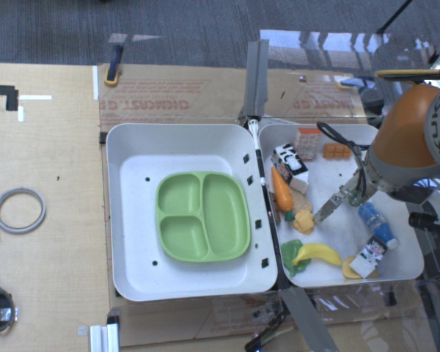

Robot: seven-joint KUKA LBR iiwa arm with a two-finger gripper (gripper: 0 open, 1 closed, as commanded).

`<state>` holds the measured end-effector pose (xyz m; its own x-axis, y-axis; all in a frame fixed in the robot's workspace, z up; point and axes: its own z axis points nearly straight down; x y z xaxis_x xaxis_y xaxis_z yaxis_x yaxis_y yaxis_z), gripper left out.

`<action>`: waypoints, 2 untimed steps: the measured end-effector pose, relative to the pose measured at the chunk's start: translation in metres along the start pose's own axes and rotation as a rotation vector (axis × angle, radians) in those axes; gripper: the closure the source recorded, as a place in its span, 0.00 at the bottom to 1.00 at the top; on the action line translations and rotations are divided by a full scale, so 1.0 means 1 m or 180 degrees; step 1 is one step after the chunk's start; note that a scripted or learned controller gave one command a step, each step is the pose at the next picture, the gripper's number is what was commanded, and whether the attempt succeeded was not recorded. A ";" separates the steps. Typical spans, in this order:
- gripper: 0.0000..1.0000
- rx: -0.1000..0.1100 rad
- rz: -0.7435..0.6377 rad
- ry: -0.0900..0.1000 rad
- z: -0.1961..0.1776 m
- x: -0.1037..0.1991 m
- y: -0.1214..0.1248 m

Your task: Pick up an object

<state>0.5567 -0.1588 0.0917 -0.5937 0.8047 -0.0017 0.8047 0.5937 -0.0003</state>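
The arm (pixel 407 134) reaches in from the right over the right bin (pixel 396 273), and its gripper (pixel 328 210) slants down toward the bin floor, ending just beside a small yellow block (pixel 303 222). The fingers (pixel 324 212) read as a single narrow grey blade with no visible gap; whether they are parted or closed cannot be told at this size, and nothing is seen between them. No object is lifted, so the pick is judged as not yet accomplished. Candidate objects all lie in the right bin: an orange carrot (pixel 281 189) along the left wall, a black-and-white carton (pixel 290 160) above it, a yellow banana (pixel 317 253) with a green piece (pixel 290 259) at its left end near the front wall, a blue bottle (pixel 375 222) beneath the wrist, a small white package (pixel 368 258) near the front right corner, and a small orange item (pixel 336 151) near the back wall. The left bin (pixel 125 218) holds a green divided plate (pixel 203 216), well apart from the gripper. A grey tape ring (pixel 17 210) rests on the counter (pixel 44 270) to the far left. Remaining steps, as a judgement: close on the nearest object, probably the yellow block, confirm a hold, then raise it clear of the bin
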 end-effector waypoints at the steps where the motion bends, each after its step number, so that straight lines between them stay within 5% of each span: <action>1: 0.00 0.0001 0.0473 0.0003 0.000 -0.007 -0.051; 2: 0.00 -0.0001 0.0783 0.0010 0.000 -0.003 -0.100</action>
